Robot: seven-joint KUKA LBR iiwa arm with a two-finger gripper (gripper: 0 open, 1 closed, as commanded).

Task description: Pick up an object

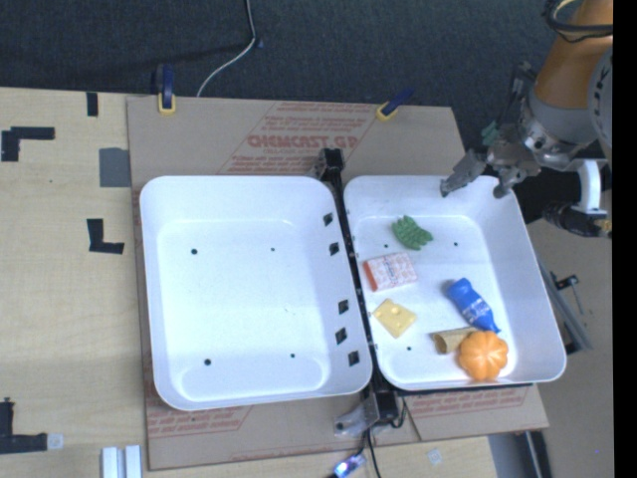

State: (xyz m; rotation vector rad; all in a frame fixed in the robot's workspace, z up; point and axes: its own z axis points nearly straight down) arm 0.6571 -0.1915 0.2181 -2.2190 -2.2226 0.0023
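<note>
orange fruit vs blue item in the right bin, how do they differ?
Colour: the orange fruit is orange, the blue item is blue with a white end.
Shape: the orange fruit is round, the blue item is elongated and lies at a slant.
Position: the orange fruit sits at the bin's near right corner against a tan piece; the blue item lies just behind it, further from the rim.
Shared: both lie in the right bin, apart from the gripper.

Arm point(582, 48) cut off at the right edge; brown object point(448, 341) partly behind the orange fruit point(483, 356).
</note>
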